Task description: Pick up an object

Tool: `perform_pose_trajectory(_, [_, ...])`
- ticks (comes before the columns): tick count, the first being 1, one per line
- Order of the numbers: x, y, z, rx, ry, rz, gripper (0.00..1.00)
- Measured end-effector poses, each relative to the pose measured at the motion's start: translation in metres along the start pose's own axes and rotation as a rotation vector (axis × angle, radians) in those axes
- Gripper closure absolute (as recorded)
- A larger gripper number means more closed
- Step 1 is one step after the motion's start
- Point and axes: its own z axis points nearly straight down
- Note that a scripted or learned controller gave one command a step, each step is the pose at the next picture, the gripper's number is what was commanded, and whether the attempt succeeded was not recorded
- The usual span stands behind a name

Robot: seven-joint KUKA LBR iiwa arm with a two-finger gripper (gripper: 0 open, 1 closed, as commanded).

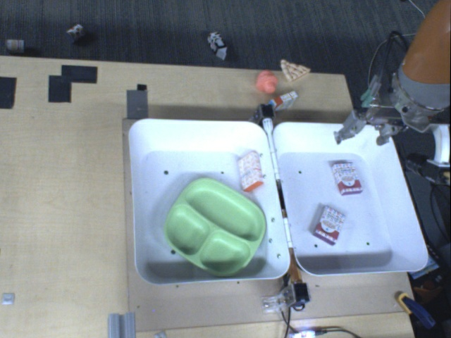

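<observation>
My gripper (pixel 365 130) hangs over the back right part of the right bin (pixel 394 259), its two fingers spread apart with nothing between them. In that bin lie two small red and white packets: one (pixel 345 177) toward the back, a little in front and left of the gripper, the other (pixel 328 224) nearer the front. The left bin (pixel 151 153) holds a green divided plate (pixel 215 225) and a small orange and white packet (pixel 250 170) near its back right corner.
Behind the bins on the bench lie an orange ball (pixel 266 82), a pizza-slice toy (pixel 294 70) and a small tube (pixel 284 101). The arm's orange band (pixel 430 41) rises at the upper right. Cables run along the right edge.
</observation>
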Motion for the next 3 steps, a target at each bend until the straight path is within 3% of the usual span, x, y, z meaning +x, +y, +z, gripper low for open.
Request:
perform_pose_trajectory(1, [-0.015, -0.046, 0.159, 0.002, -0.001, 0.003, 0.00])
perform_pose_trajectory(2, [0.026, -0.060, 0.172, -0.006, -0.002, 0.001, 0.00])
perform_pose_trajectory(3, [0.026, -0.058, 0.160, -0.013, -0.002, 0.000, 1.00])
